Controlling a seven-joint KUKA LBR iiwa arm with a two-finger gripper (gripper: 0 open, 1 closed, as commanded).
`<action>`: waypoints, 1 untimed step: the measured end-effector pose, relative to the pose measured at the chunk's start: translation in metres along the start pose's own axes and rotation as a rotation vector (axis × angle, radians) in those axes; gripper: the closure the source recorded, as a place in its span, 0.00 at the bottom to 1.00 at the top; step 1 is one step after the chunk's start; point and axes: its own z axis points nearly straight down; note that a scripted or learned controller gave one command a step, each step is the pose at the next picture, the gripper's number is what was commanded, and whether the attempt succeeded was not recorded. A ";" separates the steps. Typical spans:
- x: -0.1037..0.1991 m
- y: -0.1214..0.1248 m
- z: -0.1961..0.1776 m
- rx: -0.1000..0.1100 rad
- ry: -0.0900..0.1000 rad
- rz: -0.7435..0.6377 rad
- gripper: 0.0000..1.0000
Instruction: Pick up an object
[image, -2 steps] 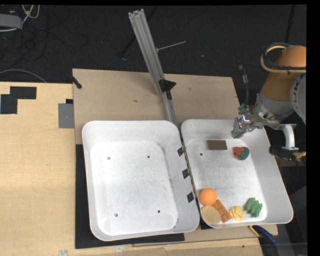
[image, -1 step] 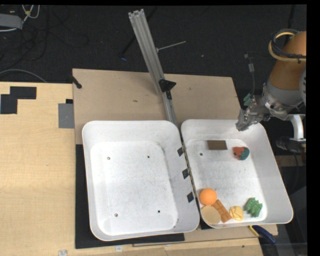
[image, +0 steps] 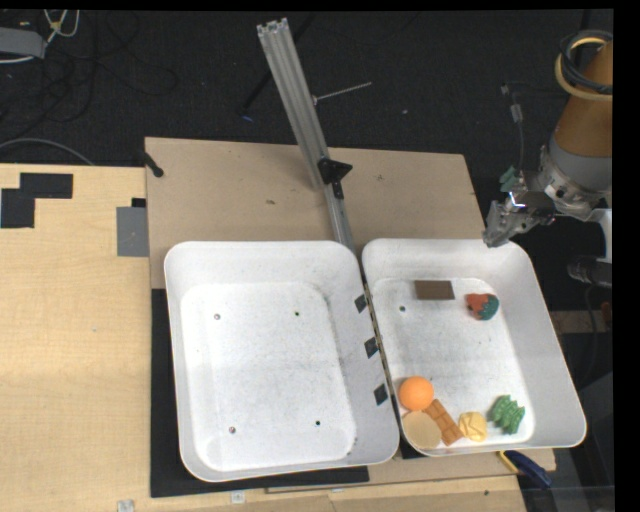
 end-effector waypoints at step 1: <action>0.055 -0.025 -0.004 0.008 0.004 -0.001 1.00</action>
